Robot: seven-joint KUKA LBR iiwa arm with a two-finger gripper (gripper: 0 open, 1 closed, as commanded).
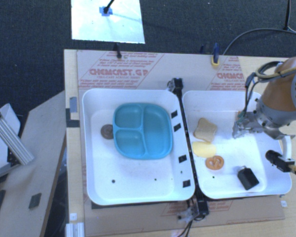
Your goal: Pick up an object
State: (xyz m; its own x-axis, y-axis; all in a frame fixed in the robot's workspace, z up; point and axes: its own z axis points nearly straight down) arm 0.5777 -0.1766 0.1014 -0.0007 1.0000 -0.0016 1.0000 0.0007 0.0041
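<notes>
Blue divided plate (141,131), left bin (96,181)

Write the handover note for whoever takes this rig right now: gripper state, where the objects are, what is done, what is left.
Gripper: low over the right bin, near its upper middle, nothing visibly held. Whether it is open cannot be told from this view.
Right bin contents: bread slice to the gripper's left, apart from it; yellow piece just below the bread; orange pretzel-shaped piece below that; black block near the bin's lower edge.
Left bin: blue divided plate, small brown disc at its left edge.
Done: nothing picked.
Left: grasp and lift one object; the bread is nearest.
</notes>
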